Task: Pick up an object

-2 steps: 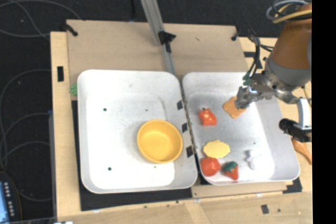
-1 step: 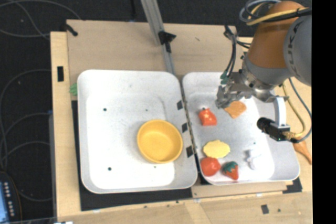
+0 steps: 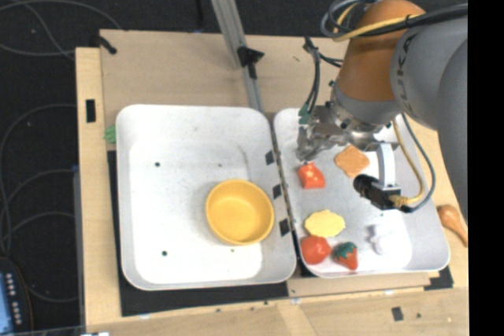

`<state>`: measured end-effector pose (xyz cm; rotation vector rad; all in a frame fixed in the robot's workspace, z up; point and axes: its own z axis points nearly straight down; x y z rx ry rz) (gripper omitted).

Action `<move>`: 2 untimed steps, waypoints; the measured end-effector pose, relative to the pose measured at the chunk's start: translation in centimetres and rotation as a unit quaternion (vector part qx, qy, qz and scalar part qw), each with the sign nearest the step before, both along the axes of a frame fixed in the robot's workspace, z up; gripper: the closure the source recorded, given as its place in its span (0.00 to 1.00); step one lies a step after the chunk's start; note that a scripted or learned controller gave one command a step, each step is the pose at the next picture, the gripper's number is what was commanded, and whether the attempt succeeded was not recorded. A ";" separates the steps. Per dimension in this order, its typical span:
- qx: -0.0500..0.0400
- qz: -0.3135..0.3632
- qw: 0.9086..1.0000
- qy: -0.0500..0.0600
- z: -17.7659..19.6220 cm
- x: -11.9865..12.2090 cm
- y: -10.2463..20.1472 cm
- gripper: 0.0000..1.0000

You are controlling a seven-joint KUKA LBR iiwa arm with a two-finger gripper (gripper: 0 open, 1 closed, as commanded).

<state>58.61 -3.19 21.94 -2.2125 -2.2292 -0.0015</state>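
Along the lower right sit one tomato (image 3: 314, 249), one strawberry (image 3: 346, 255) and one yellow chip (image 3: 324, 223). Left of them, one yellow bowl (image 3: 239, 212) sits in the left bin (image 3: 157, 138). Farther up, one orange-red block (image 3: 312, 177) lies just below the gripper (image 3: 313, 144); one toast piece (image 3: 351, 161) lies to their right. I cannot tell how the pincer stands.

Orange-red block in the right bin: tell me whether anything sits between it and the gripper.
Nothing visible does. The gripper hangs just above the orange-red block in the right bin. The toast-coloured piece lies to the side, out of the path.
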 end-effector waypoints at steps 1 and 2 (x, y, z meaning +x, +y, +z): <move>0.000 0.000 1.000 0.000 0.0 0.4 4.6 1.00; 0.001 0.001 1.000 -0.001 1.3 0.6 10.8 1.00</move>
